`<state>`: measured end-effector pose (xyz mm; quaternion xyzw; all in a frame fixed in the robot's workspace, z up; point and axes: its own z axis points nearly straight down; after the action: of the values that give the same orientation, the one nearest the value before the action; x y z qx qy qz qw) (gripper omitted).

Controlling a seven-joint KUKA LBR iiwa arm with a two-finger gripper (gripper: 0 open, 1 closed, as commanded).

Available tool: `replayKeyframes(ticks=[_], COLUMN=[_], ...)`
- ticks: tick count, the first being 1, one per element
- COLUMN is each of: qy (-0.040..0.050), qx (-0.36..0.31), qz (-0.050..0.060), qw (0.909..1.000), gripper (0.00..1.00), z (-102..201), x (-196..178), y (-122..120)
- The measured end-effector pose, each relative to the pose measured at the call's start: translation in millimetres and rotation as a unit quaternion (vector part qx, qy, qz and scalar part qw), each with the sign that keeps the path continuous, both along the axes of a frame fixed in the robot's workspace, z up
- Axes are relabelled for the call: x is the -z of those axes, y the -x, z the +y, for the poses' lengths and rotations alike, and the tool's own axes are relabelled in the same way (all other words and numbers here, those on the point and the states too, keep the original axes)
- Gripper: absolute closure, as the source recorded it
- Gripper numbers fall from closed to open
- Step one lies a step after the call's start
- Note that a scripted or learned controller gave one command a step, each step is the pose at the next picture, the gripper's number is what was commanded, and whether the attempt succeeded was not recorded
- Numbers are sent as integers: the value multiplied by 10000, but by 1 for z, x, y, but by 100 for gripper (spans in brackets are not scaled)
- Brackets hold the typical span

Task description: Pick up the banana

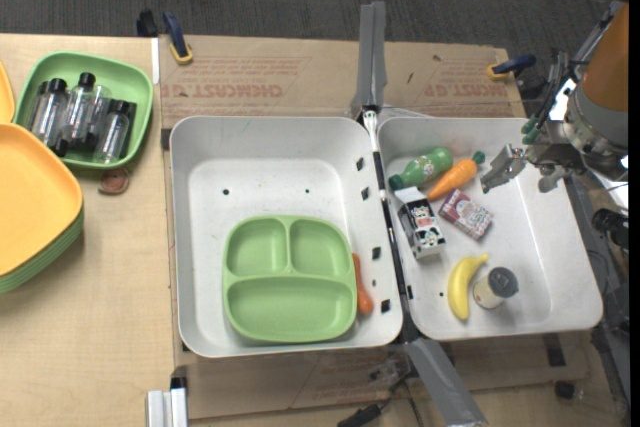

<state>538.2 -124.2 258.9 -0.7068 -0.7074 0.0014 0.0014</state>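
We see the banana (459,286) lying in the lower part of the right bin (575,310), touching a small jar (494,287) on its right. Higher in that bin are a carrot (451,178), a green bottle (420,165), a red box (467,214) and a small carton (422,227), and the left bin (200,165) has a green tray (290,277). The gripper (520,167) hangs at the right of the frame, well apart from the banana, holding nothing, and we cannot tell how wide it is.
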Motion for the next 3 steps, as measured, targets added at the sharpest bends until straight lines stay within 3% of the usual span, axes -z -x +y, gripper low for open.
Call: replayKeyframes(ticks=[1,2,3], qy=[-3,-3,-3], qx=[20,-7,19], qz=[0,-4,1], qw=[10000,10000,10000], gripper=[0,0,100], z=[-12,21,20], x=[71,168,160], y=[53,61,61])
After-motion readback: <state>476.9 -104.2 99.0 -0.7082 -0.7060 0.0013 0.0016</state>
